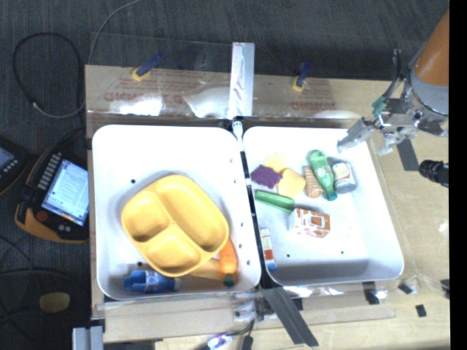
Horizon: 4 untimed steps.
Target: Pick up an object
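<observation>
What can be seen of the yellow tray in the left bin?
The yellow tray is a rounded, glossy, plastic-looking dish divided into three compartments by raised ridges, all looking bare. It lies open side up, turned at an angle, in the middle and lower part of the left bin. Its lower edge overlaps an orange carrot-like toy and sits just above a blue object.

Two white bins: left (pixel 109 195), right (pixel 379 224). In the left: one yellow divided tray (pixel 174 224), one carrot (pixel 228 259), one blue bottle (pixel 149 281). In the right: one green bottle (pixel 321 172), one can (pixel 343 176), one purple piece (pixel 265 174), one green stick (pixel 274 200), one orange-and-white carton (pixel 312 222). Upper edge: two clamps (pixel 147 67), (pixel 300 78).
</observation>
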Each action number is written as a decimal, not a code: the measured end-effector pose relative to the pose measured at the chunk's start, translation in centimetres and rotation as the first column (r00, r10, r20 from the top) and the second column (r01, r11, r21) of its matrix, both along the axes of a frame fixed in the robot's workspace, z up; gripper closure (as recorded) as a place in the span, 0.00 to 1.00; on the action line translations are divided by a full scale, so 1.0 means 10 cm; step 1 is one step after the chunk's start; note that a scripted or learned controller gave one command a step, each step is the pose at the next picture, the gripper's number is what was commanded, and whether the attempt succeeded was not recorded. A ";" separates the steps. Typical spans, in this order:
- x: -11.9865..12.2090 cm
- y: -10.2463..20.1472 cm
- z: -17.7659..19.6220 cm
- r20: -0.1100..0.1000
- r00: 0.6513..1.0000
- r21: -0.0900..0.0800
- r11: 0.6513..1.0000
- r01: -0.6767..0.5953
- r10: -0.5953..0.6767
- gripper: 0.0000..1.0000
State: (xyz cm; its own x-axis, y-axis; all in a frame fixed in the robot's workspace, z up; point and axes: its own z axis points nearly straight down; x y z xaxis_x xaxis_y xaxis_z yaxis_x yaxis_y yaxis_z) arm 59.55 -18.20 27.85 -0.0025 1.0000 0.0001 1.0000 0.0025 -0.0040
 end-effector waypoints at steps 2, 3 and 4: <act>0.19 0.05 -1.58 0.019 1.000 0.003 1.000 -0.014 0.014 0.00; 0.22 0.03 -1.63 0.042 0.999 0.002 1.000 0.027 -0.027 0.00; 0.23 -0.30 -1.60 0.007 0.999 0.002 0.999 0.052 -0.052 0.00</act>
